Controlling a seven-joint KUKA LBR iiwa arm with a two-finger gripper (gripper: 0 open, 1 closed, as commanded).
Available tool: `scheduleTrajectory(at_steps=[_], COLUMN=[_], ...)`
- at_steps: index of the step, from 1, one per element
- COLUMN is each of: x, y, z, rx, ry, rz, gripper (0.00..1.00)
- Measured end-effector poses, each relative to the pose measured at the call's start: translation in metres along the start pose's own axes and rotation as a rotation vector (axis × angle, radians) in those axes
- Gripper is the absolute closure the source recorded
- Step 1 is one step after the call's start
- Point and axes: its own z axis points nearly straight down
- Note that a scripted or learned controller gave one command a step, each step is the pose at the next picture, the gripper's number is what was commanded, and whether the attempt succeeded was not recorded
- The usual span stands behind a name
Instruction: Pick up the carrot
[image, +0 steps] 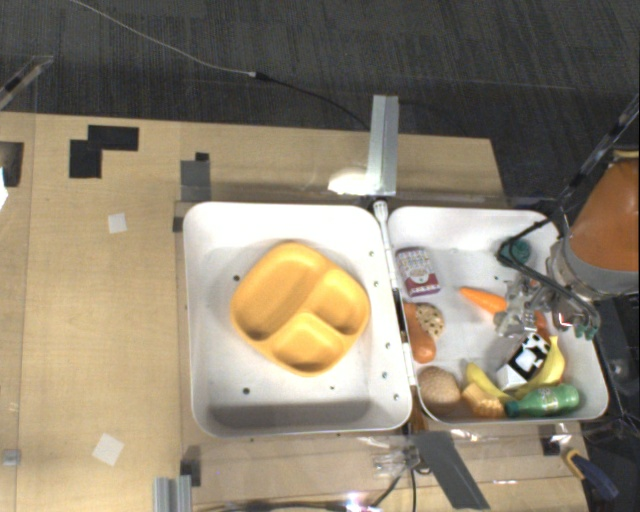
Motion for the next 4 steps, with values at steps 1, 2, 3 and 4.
scheduleTrajectory(at_steps=[1,2,3,4], x=[-0.012,-0.027,0.056,0.062], y=[0.045,0.074,0.034,0.075], z=[-0.018,-0.053,0.035,-0.105], rx=[-0.001,-0.002,-0.001,-0.002], ry=[0.002,-0.001,-0.002,-0.012], rz=[0.249,0.231,0.068,0.101], gripper=[1.0,1.0,1.0,1.0])
